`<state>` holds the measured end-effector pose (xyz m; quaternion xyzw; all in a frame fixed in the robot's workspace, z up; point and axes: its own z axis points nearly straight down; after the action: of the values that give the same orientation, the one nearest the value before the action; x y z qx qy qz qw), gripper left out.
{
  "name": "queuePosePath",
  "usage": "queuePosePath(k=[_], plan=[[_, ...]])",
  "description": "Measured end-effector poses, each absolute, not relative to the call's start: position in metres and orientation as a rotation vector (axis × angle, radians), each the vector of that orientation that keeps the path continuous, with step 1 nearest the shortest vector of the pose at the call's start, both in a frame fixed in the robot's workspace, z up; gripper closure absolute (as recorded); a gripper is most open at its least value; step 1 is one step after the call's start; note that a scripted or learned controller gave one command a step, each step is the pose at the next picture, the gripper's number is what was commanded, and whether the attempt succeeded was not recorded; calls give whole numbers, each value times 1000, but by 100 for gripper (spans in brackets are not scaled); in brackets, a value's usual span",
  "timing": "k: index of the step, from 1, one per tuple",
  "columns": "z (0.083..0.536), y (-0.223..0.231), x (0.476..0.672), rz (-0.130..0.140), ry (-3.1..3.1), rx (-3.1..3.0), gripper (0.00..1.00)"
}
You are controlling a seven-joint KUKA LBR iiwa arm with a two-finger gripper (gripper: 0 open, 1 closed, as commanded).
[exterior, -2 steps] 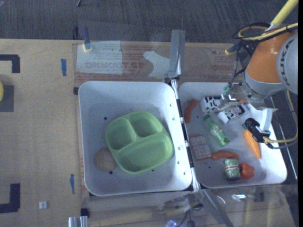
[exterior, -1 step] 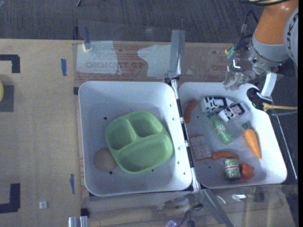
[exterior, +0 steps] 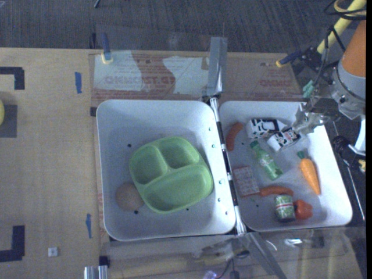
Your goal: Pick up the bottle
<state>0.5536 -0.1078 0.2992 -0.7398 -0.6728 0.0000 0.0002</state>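
The bottle [exterior: 266, 162] is small, green and translucent, lying on its side near the middle of the right bin [exterior: 340, 217]. My gripper [exterior: 300, 127] hangs over the bin's upper right part, above and to the right of the bottle and apart from it. Its tip is right beside a black-and-white cow-patterned carton [exterior: 283, 139]. A second cow-patterned piece [exterior: 263, 127] lies just left of that.
Around the bottle in the right bin lie a carrot [exterior: 310, 176], a red sausage [exterior: 233, 135], a pink packet [exterior: 246, 180], a red chili [exterior: 276, 190], a small can [exterior: 284, 208] and a tomato [exterior: 303, 209]. The left bin [exterior: 110, 121] holds a green divided plate [exterior: 170, 173] and a brown ball [exterior: 128, 196].
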Motion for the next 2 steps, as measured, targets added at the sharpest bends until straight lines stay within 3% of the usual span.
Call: queuePosePath(k=[1, 2], plan=[[306, -75, 480, 5, -1483, -2766, 100], [336, -33, 480, 2, -819, -3033, 100]])
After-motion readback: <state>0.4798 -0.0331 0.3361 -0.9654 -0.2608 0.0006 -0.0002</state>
